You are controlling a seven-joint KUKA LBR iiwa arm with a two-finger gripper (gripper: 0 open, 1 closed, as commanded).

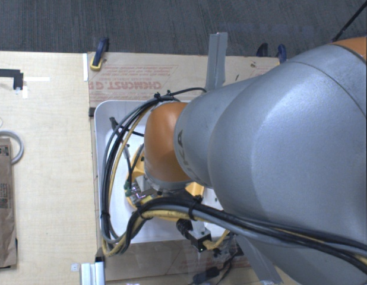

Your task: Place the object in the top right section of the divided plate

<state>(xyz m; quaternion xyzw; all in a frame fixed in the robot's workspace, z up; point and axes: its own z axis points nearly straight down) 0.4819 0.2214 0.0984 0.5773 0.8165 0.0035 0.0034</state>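
Your arm (272, 159) hangs low over the white bin (103, 159), and its grey bulk and orange band (163, 141) cover nearly everything inside the bin. Whether the pincer is apart, together or clamped on something, you cannot tell, since the wrist and cable loops (115, 177) hide it. The object and the divided plate are somewhere under the arm (a yellowish sliver (195, 189) just beside the band may belong to either, too little to say). The risk, as I judge it: a release into the wrong section, or an empty grasp passing unnoticed. The slack cables could also snag the bin wall.
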